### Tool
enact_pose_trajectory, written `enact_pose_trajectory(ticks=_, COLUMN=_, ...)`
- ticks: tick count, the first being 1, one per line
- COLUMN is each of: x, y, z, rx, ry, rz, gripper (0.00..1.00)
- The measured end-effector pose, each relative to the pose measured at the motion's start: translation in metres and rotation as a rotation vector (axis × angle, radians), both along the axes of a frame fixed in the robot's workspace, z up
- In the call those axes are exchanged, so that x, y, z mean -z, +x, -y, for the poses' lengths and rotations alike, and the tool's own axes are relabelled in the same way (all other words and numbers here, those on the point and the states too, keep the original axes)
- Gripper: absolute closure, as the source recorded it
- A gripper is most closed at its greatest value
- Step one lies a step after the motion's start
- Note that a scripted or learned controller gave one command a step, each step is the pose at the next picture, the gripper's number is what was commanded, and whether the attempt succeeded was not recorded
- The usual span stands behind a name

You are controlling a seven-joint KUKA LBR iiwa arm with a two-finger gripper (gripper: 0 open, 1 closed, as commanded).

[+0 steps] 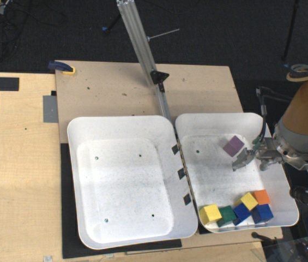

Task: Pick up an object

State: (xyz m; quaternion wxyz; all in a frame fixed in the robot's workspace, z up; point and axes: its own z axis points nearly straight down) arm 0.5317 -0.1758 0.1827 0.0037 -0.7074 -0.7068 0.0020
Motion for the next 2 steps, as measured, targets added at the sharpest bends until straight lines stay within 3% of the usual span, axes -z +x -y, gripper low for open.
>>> enact_pose_trajectory(ticks=1, x=0.065, y=-0.003, z=-0.002, rx=0.001, ry=0.001, rz=-0.001, gripper=0.00)
enact_pose_trajectory(ticks=2, x=0.091, y=-0.002, z=-0.002, rx=0.003, ry=0.000, rz=0.006, gripper=0.00)
